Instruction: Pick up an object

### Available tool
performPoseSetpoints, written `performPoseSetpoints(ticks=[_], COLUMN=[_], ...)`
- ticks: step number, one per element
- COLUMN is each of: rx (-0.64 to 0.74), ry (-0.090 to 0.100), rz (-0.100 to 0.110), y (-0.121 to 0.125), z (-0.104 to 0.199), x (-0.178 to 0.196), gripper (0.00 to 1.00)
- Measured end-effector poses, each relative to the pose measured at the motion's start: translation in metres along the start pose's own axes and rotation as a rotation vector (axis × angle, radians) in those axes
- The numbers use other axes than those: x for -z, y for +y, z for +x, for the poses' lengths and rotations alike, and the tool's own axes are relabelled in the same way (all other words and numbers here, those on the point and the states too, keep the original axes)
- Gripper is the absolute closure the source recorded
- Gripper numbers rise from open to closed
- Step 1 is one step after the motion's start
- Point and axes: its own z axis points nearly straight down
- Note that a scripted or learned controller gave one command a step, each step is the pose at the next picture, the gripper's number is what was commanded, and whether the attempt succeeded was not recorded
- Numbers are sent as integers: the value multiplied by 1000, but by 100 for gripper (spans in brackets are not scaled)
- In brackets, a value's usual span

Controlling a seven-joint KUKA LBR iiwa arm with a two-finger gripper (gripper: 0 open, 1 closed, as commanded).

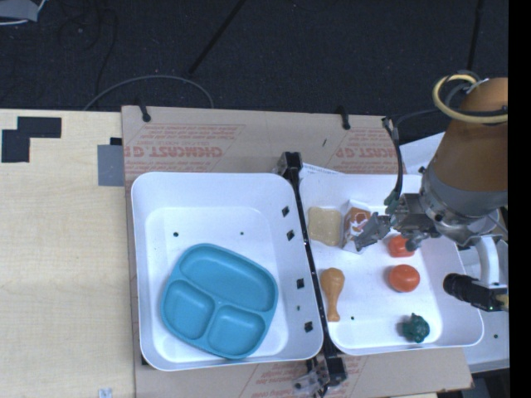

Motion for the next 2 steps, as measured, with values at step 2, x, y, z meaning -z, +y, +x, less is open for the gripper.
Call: performPoseSetpoints(ticks=[2], rx=[1], ry=[0], rz=[-4], y=[3], z=[5], x=[-40], gripper=[0])
